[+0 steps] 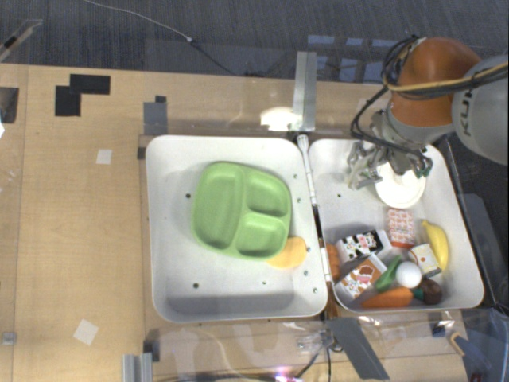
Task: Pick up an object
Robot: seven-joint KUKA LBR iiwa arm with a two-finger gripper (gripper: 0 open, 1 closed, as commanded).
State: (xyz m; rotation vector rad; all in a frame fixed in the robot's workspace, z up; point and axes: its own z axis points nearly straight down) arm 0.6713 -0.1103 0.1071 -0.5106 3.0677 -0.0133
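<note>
Two shallow white bins sit side by side on a wooden bench, seen from above at a slant.

The left bin (167,293) holds a green divided plate (240,207), lying flat a little toward 12 o'clock of the bin's middle. A small orange-yellow piece (289,253) touches the plate's edge at about 5 o'clock, near the wall shared with the other bin.

The right bin (338,213) holds a crowd of small items packed toward its 5 o'clock corner: a banana (437,243) along the 3 o'clock wall, a red-and-white packet (401,226) just beside it, a dark patterned box (362,245), a brown-and-white packet (360,278), a white ball (409,274), an orange carrot (389,298) at the 6 o'clock edge, and a dark round item (430,291) beside it. A white round disc (400,190) lies apart from the pile, toward 1 o'clock.

The grey arm with its orange band (429,70) reaches in from 3 o'clock. Its gripper (367,170) hangs over the right bin's 12 o'clock half, just beside the white disc at its 9 o'clock side. The fingers (358,173) point down with nothing visible between them; how wide they stand cannot be told.
</note>
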